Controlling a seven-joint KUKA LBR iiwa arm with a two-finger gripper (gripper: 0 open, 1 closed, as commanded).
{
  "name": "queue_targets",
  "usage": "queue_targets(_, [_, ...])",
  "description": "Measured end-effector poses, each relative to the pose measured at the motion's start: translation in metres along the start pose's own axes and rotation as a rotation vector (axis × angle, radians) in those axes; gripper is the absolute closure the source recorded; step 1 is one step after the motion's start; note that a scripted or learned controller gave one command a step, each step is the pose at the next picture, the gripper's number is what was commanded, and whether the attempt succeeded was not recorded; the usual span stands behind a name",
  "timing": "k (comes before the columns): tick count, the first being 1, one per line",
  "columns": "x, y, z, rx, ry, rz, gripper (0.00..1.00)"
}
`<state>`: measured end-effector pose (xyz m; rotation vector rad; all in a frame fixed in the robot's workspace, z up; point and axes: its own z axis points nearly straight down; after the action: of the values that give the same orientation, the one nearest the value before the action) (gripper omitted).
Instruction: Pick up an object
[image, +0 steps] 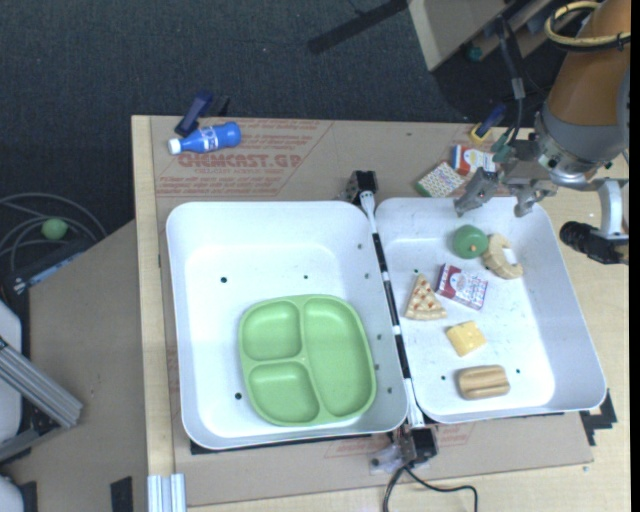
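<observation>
Nearest the camera, the left bin (200, 300) holds a green three-compartment tray (305, 358); the right bin (570, 330) holds a bread roll (482, 381) at the front, then a cheese cube (465, 337), a pizza slice (424, 299), a red-and-white carton (462, 286), a tan pastry (502, 259) and a green round piece (468, 240). My gripper (497, 203) hangs over the right bin's far edge, fingers spread apart with nothing between them, just beyond the green piece. Farther back, a blue-and-white bottle (206, 138) lies on the bench (300, 160).

Dark blue carpet (150, 60) surrounds the pale wooden bench (300, 160).
</observation>
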<state>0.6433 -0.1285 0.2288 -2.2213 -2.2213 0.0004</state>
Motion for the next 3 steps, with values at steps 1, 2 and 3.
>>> queue_targets(1, [-0.048,0.022,0.074,0.002,0.000,0.001,0.00])
queue_targets(2, [-0.041,0.026,0.139,-0.012,-0.005,-0.002,0.00])
queue_targets(3, [-0.041,0.028,0.127,-0.017,-0.007,-0.002,1.00])
